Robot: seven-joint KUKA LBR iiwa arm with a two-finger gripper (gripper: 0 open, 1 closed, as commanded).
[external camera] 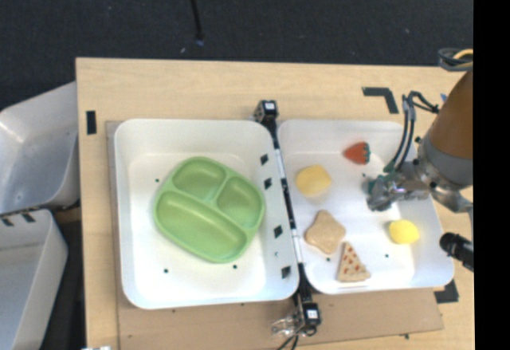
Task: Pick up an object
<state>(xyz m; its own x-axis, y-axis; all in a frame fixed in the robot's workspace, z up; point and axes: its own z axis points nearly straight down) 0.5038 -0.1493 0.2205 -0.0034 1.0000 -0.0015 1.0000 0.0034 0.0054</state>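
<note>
While hanging low over the right bin (pixel 362 209), toward its 3 o'clock side, sits there for a reason: puts the gripper (pixel 381 195) within short reach of several loose items at once. Cannot tell whether open or closed; too blurred and dark at the tip. Grips nothing visibly.

Nearest candidates for the pick:
- Red strawberry (pixel 357 152), at 11 o'clock from the gripper, near but apart.
- Yellow lemon (pixel 404 232), at 5 o'clock from the gripper, just beside, not touching.
- Round yellow piece (pixel 313 179), out at 9 o'clock, close to the divider between the bins.
- Tan toast piece (pixel 324 232) and pizza slice (pixel 350 263), at 7 to 8 o'clock, lying flat and just beside each other.

Probably scattered apart on purpose, leaving room to come down around any single item. Favours the lemon or strawberry by closeness; judged riskier for the flat toast and pizza, offering little height to close on.

Over at 9 o'clock, in the left bin (pixel 127 261): green divided plate (pixel 209 209), lying flat near the centre, well apart from the arm. Looks like a pick not yet made.
</note>
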